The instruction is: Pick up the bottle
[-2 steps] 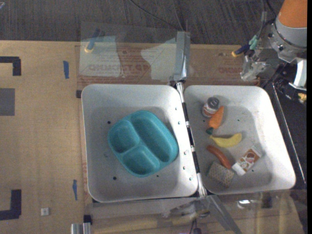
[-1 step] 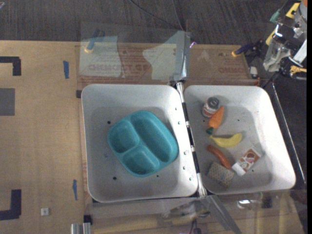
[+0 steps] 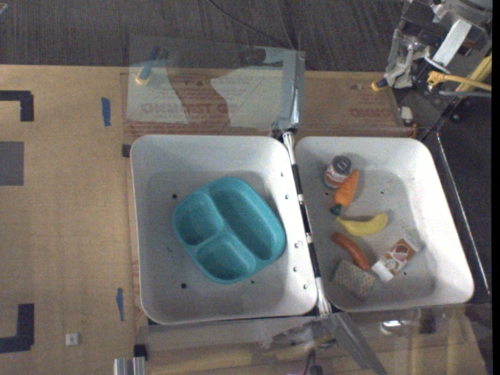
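A small bottle [image 3: 339, 170] with a grey cap and a red and white label stands in the far left corner of the right bin [image 3: 449, 209]. An orange carrot [image 3: 347, 188] leans against its near side. My gripper [image 3: 406, 55] hangs at the top right, beyond the right bin's far edge and well away from the bottle. Cables and arm parts crowd around it there.
In the right bin also lie a yellow banana [image 3: 364, 225], a red sausage [image 3: 351, 249], a small carton [image 3: 396, 257] and a brown speckled block [image 3: 353, 279]. The left bin [image 3: 152, 209] holds a teal divided plate [image 3: 228, 229]. A clear plastic sheet [image 3: 211, 84] lies behind the bins.
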Available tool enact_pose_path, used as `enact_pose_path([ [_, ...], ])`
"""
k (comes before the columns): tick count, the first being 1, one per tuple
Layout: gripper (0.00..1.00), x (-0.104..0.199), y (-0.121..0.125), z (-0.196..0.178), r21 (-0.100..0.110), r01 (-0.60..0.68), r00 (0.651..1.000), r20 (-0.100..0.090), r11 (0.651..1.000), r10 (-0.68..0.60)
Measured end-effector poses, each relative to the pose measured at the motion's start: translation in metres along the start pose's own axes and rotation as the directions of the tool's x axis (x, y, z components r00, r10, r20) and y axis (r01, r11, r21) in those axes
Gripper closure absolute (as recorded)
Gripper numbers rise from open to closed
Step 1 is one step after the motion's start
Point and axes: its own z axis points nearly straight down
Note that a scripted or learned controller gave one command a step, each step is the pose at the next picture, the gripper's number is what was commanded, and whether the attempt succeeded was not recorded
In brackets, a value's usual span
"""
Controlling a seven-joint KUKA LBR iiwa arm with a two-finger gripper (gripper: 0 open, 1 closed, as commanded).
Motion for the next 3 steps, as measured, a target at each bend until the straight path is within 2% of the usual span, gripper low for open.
enact_pose_path([
  [1,1.0,-0.07,-0.027,0.029,0.006,-0.206,0.978,0.003,0.978,0.206],
  [2,1.0,-0.097,-0.043,0.012,0.003,-0.488,0.873,0.003,0.873,0.488],
  [3,1.0,-0.087,0.001,0.031,0.001,-0.691,0.723,0.002,0.723,0.691],
])
